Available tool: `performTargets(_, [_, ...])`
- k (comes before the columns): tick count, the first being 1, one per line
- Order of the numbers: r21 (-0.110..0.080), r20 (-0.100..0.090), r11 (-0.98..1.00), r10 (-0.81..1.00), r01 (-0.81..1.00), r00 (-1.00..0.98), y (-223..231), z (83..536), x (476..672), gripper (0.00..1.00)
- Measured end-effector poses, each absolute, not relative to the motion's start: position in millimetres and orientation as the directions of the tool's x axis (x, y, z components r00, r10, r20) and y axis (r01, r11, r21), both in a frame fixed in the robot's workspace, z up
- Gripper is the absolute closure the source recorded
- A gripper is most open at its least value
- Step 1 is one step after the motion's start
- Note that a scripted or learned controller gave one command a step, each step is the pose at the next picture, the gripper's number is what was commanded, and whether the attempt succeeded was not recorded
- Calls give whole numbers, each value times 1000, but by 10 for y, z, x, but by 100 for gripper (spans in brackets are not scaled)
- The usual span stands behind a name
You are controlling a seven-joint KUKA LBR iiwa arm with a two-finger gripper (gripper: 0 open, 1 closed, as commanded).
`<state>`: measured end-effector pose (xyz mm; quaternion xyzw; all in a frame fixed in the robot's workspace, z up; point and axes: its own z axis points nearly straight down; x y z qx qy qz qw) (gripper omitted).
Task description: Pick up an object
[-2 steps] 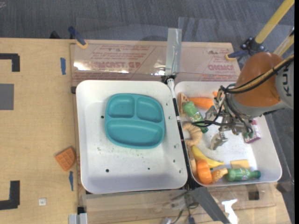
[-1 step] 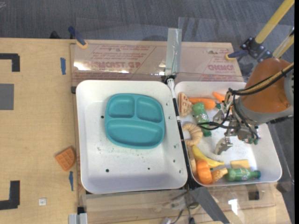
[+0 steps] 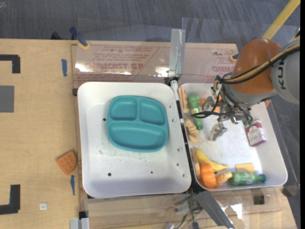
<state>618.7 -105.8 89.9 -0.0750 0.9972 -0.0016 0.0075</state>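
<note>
— How many bins?
— Two white ones: the left bin point(image 3: 90, 142) and the right bin point(image 3: 274, 159).
— What's in the left?
— One teal divided plate point(image 3: 138, 123).
— And the right?
— Two green bottles, one far point(image 3: 194, 104) and one near point(image 3: 248, 178); one banana point(image 3: 209, 160); one orange fruit point(image 3: 208, 175); one small carton with a red label point(image 3: 256, 133).
— Anything outside the bins?
— One orange waffle piece point(image 3: 66, 161), on the board to the left.
</note>
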Motion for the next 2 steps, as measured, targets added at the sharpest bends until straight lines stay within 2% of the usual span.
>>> performTargets(1, [0,36,1000,-5,-5,-999,-972,911,6605,0])
performTargets(2, [-3,-13,1000,-4,-4,-1000,-961,1057,6697,100])
